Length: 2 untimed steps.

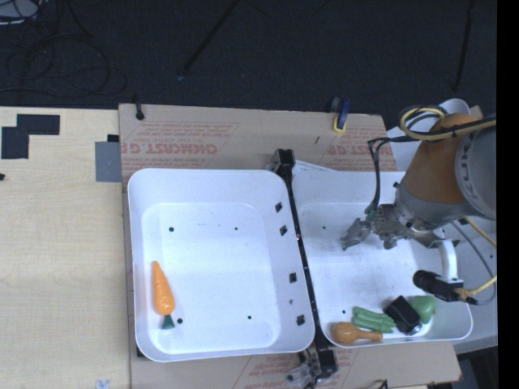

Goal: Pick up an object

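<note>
**Gripper Over Right Bin, Objects at Near Edge**

An orange carrot lay in the left bin, well apart from the fingers, to their left. The gripper hung over the right bin with nothing between its fingers; whether they were spread could not be told. Nearer the camera than the fingers lay an orange pear-shaped piece, a green vegetable, a black block and a green piece.
</note>
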Each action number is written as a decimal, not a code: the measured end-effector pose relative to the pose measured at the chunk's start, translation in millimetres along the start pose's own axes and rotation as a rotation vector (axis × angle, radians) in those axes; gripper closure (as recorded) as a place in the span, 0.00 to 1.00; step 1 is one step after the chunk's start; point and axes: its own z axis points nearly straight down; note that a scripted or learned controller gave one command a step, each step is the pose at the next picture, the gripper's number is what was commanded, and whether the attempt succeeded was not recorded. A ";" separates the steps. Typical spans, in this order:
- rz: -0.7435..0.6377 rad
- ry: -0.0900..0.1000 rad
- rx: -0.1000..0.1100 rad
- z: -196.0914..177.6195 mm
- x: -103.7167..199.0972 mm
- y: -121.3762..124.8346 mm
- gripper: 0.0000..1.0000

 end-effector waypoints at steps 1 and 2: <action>0.001 -0.001 -0.005 -0.4 -13.3 64.2 0.00; 0.000 0.000 0.000 -10.3 -13.2 61.8 1.00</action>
